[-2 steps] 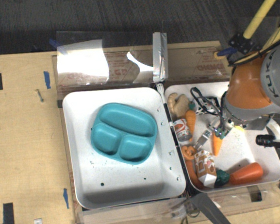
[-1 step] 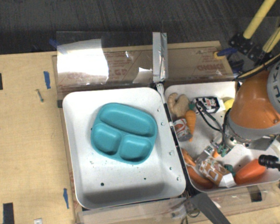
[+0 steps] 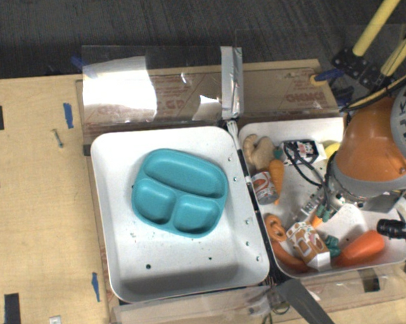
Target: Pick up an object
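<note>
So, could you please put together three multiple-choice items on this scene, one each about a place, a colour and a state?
1. Where does the divided plate lie?
A. left bin
B. right bin
C. on the wooden bench

2. What colour is the divided plate?
A. red
B. teal
C. yellow

3. How does the divided plate sit?
A. standing on edge against the bin wall
B. stacked on a second plate
C. flat on the bin floor

Key: 1 A, it rests in the left bin, apart from the clutter in the right bin. 2 B, its whole surface is teal. 3 C, all three compartments face up.
</note>
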Controlling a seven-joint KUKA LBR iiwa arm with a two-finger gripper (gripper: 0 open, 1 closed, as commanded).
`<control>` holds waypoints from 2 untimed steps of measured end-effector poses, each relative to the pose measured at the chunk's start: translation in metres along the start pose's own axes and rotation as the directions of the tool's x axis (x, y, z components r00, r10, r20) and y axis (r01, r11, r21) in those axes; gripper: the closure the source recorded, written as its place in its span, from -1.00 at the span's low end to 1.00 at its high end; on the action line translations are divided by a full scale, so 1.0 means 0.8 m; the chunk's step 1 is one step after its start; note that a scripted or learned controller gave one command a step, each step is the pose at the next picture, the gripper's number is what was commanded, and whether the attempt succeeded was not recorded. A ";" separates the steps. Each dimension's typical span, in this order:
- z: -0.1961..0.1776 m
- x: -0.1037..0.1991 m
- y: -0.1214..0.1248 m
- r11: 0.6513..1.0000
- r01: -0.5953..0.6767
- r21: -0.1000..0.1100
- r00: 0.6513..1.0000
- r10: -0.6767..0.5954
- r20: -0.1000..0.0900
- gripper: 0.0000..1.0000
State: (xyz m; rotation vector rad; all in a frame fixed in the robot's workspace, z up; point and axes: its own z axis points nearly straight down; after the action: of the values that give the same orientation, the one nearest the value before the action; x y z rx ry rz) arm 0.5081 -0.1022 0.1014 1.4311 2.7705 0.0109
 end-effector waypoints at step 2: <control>-0.012 -0.001 0.002 1.000 0.002 -0.004 1.000 -0.002 0.004 1.00</control>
State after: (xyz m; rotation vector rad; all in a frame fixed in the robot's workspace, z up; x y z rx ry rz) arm 0.5098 -0.1018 0.1113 1.4264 2.7671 0.0137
